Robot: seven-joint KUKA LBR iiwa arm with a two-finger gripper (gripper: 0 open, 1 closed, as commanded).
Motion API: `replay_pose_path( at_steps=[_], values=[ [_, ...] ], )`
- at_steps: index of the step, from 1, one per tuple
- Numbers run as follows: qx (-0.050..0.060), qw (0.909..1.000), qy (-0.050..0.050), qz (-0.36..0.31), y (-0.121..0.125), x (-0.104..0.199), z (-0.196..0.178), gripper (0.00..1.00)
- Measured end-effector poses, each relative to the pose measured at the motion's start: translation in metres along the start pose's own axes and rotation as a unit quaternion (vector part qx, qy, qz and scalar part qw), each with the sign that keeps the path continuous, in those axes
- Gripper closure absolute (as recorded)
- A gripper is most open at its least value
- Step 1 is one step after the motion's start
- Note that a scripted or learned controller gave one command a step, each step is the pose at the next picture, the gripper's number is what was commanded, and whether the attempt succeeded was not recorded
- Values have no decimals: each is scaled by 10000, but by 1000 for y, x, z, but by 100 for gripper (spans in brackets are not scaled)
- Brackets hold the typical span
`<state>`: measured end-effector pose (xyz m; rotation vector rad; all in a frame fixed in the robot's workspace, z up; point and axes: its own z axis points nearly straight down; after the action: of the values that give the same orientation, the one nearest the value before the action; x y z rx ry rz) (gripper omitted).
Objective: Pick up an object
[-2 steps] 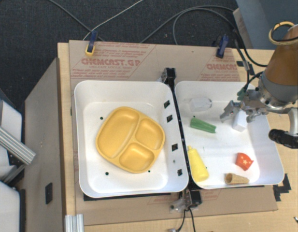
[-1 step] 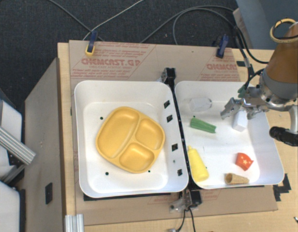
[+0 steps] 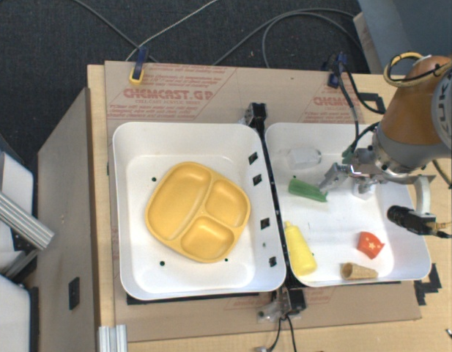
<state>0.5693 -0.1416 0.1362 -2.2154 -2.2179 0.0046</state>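
Nothing had been lifted at this moment, as far as the view showed; every loose item lay flat on a bin floor, so by my judgement the grasp itself, the lift and the carry were all left to do. Counting from the near edge of the right-hand shallow white bin [image 3: 423, 259]: one small tan cone-shaped piece [image 3: 358, 271] lay closest; one yellow squeeze bottle [image 3: 299, 249] rested against the left wall; one small red block with a pale corner [image 3: 370, 245] sat just beside the cone; farther in lay one flat green oblong piece [image 3: 308, 190], and beyond it one clear plastic cup [image 3: 303, 157], faint against the white, near the far wall. That made five loose things in that bin — one of each. The left-hand shallow white bin [image 3: 130, 196] held a single yellow divided plastic plate with three compartments [image 3: 198, 211]. Two bins, one arm; the grey arm with the orange band [image 3: 412, 116] reached in from the right, and its two-finger gripper [image 3: 343, 174] hung low over the right bin, just right of the green piece and seemingly the nearest thing to it — the likeliest target, I judged. Whether the claw was spread or pressed together I could not tell, and nothing visibly sat in it.
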Motion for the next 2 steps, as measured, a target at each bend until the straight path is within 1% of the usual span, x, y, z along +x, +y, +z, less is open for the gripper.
replay_pose_path(
  at_steps=[1, 2],
  values=[
    [-9, 10000, 0, 5, 0, 1, 52, 0],
    [-31, 10000, -4, 6, 1, 1, 38, 100]
  ],
)
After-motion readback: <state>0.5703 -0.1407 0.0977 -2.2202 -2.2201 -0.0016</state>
